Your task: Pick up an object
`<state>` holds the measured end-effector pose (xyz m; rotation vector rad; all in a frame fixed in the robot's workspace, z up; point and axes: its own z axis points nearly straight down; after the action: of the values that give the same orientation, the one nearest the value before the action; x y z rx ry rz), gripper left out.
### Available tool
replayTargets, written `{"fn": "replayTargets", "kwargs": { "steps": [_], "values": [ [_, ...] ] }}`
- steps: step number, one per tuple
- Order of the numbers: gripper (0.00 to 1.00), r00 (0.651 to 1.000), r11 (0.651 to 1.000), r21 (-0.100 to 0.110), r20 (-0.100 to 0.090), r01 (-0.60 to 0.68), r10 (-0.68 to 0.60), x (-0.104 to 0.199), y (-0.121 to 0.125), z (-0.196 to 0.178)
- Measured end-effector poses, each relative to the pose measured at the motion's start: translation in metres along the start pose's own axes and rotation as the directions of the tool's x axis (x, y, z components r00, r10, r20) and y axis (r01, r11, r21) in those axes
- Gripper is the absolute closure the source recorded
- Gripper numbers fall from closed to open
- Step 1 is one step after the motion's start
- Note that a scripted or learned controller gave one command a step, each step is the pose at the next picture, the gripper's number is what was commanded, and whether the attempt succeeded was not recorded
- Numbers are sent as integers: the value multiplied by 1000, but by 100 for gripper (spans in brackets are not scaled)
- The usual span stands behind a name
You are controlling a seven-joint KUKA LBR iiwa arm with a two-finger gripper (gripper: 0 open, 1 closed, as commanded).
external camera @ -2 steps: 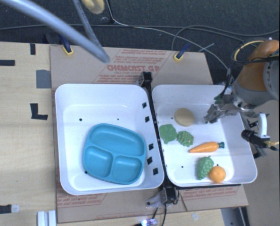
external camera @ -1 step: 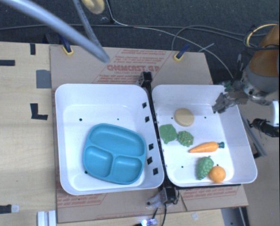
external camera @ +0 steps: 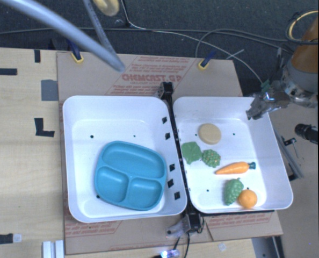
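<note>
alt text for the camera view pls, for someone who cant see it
The gripper hangs over the right bin's upper right rim; inside lie a carrot, an orange, a tan disc and green pieces. The left bin holds a blue tray.

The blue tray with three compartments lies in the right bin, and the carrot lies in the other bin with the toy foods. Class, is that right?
Not quite. The camera view shows the blue tray in the left bin; the carrot lies in the other bin with the toy foods.

Brown cardboard sheet (external camera: pixel 149 74) lies under both bins.
</note>
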<state>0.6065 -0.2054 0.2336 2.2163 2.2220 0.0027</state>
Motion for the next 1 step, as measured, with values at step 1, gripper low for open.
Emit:
{"fn": "replayTargets", "kwargs": {
  "steps": [1],
  "values": [
    [100, 1000, 1000, 3, -1, -1, 1, 0, 1, -21]
  ]
}}
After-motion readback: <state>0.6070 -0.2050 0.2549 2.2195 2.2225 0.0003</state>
